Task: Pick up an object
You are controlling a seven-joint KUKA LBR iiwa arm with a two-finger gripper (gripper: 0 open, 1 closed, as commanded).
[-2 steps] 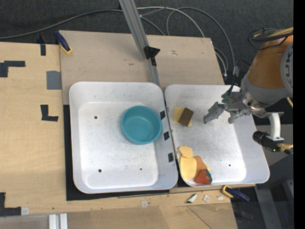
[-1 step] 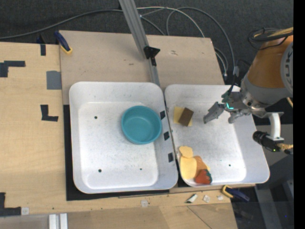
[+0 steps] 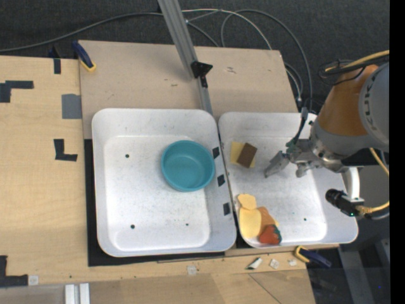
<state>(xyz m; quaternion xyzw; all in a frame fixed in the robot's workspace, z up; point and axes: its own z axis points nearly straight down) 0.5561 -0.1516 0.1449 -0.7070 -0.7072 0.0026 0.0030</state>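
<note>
Camera view: gripper (image 3: 288, 164) hangs over the right bin (image 3: 316, 233), fingers spread, nothing between them. Nearest candidate, a yellow-and-brown block (image 3: 243, 154), lies at the gripper's 9 o'clock, apart from it, near the bin's left wall. A yellow, orange and red toy cluster (image 3: 258, 223) lies at its 7 o'clock. A blue bowl (image 3: 186, 164) sits in the left bin (image 3: 114, 233).

Risks: a descent here likely closes on bare floor. The block's spot by the wall could block a finger or make it skid.
</note>
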